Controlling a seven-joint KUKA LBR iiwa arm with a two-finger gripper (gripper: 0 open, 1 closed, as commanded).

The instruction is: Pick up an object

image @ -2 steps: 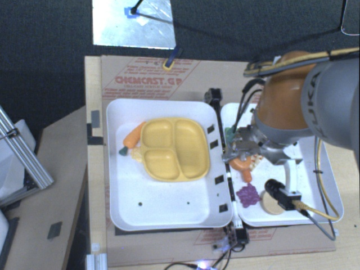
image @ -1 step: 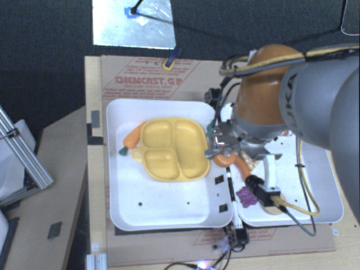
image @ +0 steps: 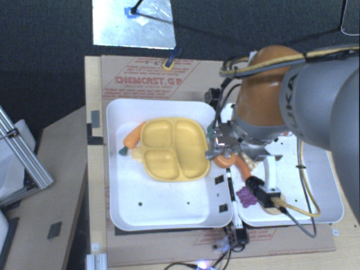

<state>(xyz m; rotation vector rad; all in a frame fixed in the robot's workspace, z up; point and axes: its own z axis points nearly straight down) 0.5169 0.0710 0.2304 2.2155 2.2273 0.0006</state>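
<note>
Seemingly cardboard (image: 149,79) beneath white bins (image: 169,218).

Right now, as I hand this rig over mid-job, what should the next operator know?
Gripper: low at the left bin's right wall; finger state unreadable, nothing seen held.
Left bin: yellow divided plate, a toy carrot tucked at its left edge.
Right bin: orange piece beside the gripper, purple grape cluster lower down.
Done: no pick confirmed.
Left: grasp one object and lift it.
</note>
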